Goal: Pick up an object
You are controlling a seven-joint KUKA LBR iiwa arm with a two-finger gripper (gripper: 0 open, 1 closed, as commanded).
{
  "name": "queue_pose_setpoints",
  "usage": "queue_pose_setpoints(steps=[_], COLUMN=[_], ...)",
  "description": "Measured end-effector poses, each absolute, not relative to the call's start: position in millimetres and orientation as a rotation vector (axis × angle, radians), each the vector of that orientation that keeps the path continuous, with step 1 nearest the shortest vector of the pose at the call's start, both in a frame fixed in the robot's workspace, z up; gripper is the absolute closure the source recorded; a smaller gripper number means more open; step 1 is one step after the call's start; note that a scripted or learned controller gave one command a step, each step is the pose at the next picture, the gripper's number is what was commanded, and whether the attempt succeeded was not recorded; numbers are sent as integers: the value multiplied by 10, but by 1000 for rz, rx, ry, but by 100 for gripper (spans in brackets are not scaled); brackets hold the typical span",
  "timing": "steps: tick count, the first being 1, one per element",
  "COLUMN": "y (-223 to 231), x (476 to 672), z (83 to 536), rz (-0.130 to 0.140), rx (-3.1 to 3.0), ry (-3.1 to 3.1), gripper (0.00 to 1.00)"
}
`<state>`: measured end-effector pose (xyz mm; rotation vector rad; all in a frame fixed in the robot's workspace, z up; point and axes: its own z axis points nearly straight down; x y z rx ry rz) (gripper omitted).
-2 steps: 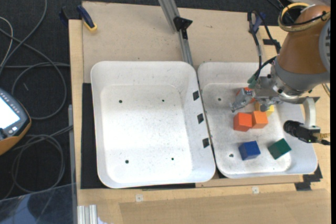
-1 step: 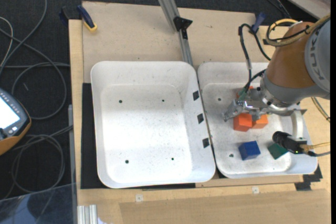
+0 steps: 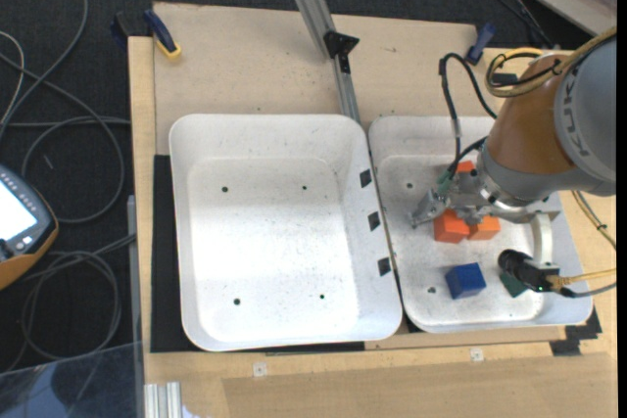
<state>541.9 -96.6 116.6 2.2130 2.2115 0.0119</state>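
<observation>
Gripper (image 3: 453, 210) low in the right bin (image 3: 416, 308) — its grip can't be told. An orange block (image 3: 453, 228) touches it below; a smooth blue cube (image 3: 465, 280) sits nearer the front rim.

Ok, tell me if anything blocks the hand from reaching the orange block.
Nothing visible does. The hand sits right over the orange block in the right bin. The blue cube lies nearer the front, apart from both.

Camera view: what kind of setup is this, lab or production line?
Most likely a robotics lab test bench, not a line. Two white bins sit on a plywood board held by clamps, loose cables trail over the carpet, and toy-like blocks such as the blue block serve as pick objects.
</observation>
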Motion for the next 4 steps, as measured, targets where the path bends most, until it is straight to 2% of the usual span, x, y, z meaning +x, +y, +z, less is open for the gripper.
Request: queue_pose_setpoints(steps=[1,2,3,4], y=[-967,-948,-946,-491], x=[5433,5475,5494,5770], z=[1271,1707,2182,2290], rz=[16,6,7,7], rx=[2209,2216,2215,2213], ry=[2208,2220,2220,2227], gripper=[100,100,100,100])
